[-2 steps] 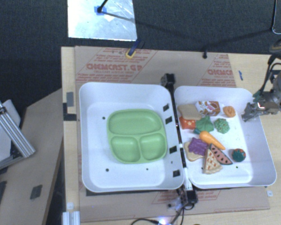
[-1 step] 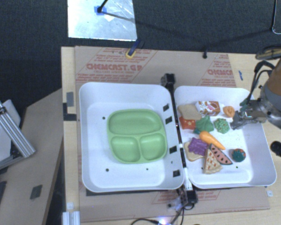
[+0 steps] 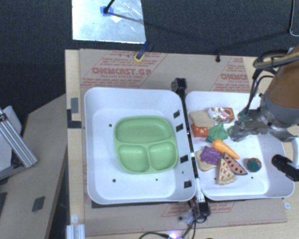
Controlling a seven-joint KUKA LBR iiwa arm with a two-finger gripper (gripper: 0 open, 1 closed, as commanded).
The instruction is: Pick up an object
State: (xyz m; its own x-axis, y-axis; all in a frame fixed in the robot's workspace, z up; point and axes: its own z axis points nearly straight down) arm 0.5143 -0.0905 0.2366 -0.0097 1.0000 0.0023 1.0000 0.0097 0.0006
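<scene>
Presently the nearest candidate for the pick is the green toy piece, lying in the right bin just beside the hand, which sits low over the bin's middle with its dark fingers pointing toward the toys. We cannot tell how far the hand is open, and we see nothing between its fingers, so we log no hold on anything. We judge the green piece light and probably soft or thin, likely to slide on the smooth white floor; a pinch across its narrow middle looks best. Touching or nearly touching it below lies an orange carrot, stiff-looking and tapered, which we would take across its thick end. Outward from there: a purple piece on a tan slice, a watermelon wedge, a pizza slice, a small round green-and-red toy set a little apart, a red block, a bread slice and a small printed box toward the far wall. The toys crowd the bin's left half against the divider, so a closing hand risks nudging neighbours; the right half of the bin floor gives open room for approach and retreat. The left bin holds a green divided tray, well apart from the work. Both bins rest on a cardboard-covered surface, with bin walls low enough for a shallow lift.
</scene>
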